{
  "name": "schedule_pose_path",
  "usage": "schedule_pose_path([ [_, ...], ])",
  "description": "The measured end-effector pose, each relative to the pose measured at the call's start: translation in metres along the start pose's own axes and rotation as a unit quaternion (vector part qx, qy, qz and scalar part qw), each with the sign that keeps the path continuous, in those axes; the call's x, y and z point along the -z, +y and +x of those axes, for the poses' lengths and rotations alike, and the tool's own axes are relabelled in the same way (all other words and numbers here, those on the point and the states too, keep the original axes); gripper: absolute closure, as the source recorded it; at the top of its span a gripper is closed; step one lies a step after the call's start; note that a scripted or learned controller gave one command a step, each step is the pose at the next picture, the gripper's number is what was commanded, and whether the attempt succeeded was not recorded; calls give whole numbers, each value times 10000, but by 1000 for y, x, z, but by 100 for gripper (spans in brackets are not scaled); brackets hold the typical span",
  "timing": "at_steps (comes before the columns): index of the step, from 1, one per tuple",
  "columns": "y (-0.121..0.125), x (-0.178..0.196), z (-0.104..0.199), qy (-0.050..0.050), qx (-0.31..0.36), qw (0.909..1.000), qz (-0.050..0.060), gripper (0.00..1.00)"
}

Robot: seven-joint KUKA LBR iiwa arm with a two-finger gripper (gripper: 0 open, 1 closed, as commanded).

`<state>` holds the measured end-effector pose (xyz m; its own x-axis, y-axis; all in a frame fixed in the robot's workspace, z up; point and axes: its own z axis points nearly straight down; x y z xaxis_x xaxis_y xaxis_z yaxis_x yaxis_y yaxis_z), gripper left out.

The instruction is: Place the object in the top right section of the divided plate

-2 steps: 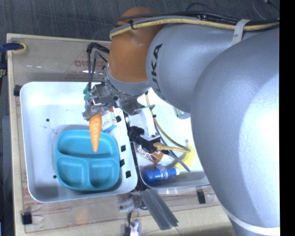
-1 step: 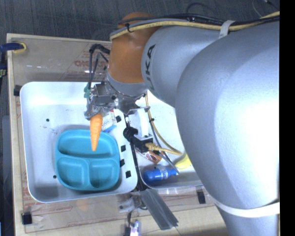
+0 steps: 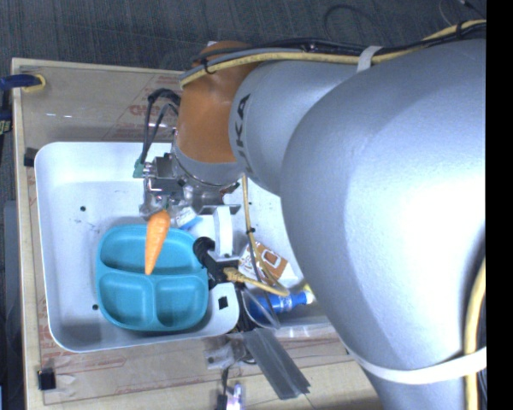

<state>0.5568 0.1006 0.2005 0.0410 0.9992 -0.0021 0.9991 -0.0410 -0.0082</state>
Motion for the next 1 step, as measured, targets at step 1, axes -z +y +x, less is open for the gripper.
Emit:
schedule_pose_path([
  [1,-19,-1,-30,-4,-448,9990,2,100],
])
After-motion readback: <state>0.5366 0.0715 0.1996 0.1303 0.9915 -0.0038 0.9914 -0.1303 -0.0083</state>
